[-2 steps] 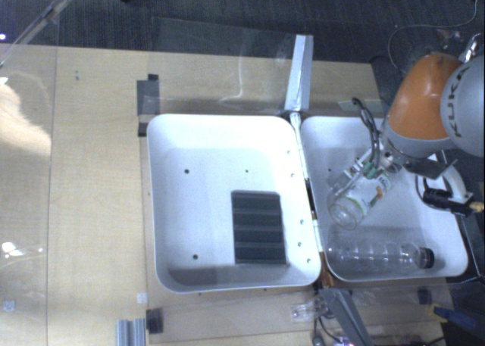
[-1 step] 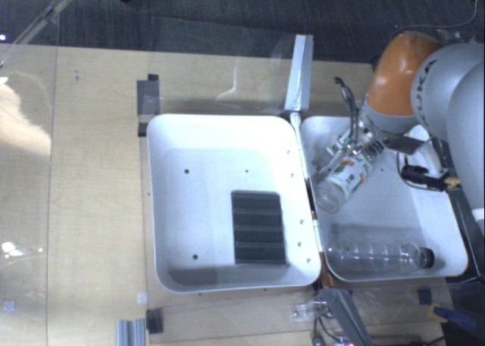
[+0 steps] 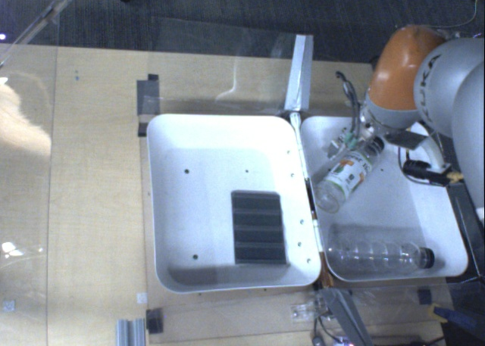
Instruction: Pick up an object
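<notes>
My gripper (image 3: 355, 140) hangs below the orange-banded wrist over the back of the right bin (image 3: 447, 223). Just below it lies a small clear bottle with a white and green label (image 3: 345, 174), slanting down to the left, its upper end right at the gripper. Whether the gripper touches it is hidden by the wrist. A larger clear plastic bottle with a black cap (image 3: 379, 256) lies on its side along the bin's front wall. A black ribbed rectangular block (image 3: 258, 225) lies flat in the left bin (image 3: 189, 148).
A metal divider strip (image 3: 297, 72) runs back from the gap between the bins. Black cables (image 3: 420, 170) trail from the wrist over the right bin's right side. Clamps and brackets sit at the bench's front edge.
</notes>
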`<state>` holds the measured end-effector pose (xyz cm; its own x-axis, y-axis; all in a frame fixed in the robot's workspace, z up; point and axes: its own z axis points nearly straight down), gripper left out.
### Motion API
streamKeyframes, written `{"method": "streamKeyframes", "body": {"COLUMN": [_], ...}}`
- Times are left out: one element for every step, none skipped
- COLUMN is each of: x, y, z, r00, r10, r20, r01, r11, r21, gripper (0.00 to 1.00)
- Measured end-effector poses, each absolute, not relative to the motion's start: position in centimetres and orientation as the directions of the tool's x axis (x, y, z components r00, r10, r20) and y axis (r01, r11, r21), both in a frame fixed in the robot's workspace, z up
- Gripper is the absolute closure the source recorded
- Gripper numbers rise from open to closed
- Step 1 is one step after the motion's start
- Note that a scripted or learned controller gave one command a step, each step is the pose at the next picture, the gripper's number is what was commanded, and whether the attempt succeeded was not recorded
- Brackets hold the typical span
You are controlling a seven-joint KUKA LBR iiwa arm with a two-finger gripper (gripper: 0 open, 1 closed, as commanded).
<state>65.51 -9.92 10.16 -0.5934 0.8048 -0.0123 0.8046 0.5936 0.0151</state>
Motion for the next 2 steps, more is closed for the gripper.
{"method": "streamKeyframes", "body": {"x": [67.10, 67.10], "y": [-13.16, -13.15], "z": [18.24, 18.23], "r00": [-0.760, -0.760], "r10": [0.650, 0.649], "r20": [-0.010, -0.009], "r01": [0.650, 0.649], "r11": [0.760, 0.760], "r21": [0.006, 0.006], "gripper": [1.00, 0.00]}}
